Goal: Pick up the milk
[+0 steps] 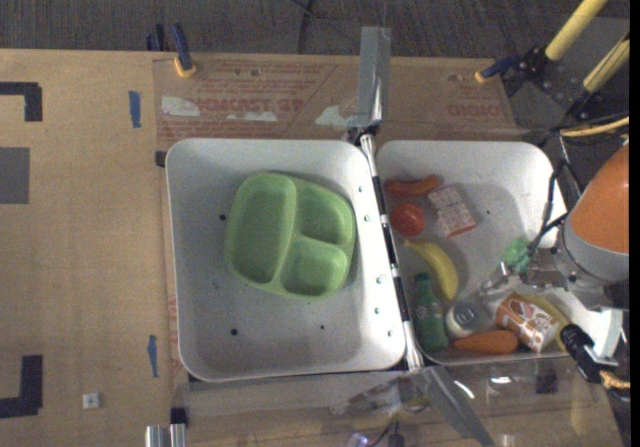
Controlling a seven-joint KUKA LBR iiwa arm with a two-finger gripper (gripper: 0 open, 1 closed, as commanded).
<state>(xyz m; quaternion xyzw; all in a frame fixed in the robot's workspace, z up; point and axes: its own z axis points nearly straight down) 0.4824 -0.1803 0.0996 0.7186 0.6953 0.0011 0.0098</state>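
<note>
Where bins meet, hand (500, 285) over milk (452, 210)

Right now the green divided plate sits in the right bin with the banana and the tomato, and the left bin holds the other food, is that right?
Not quite. The camera view shows the green divided plate alone in the left bin. The banana, the tomato and the other food lie in the right bin.

red print on cardboard sheet (300, 100), unreadable
</note>
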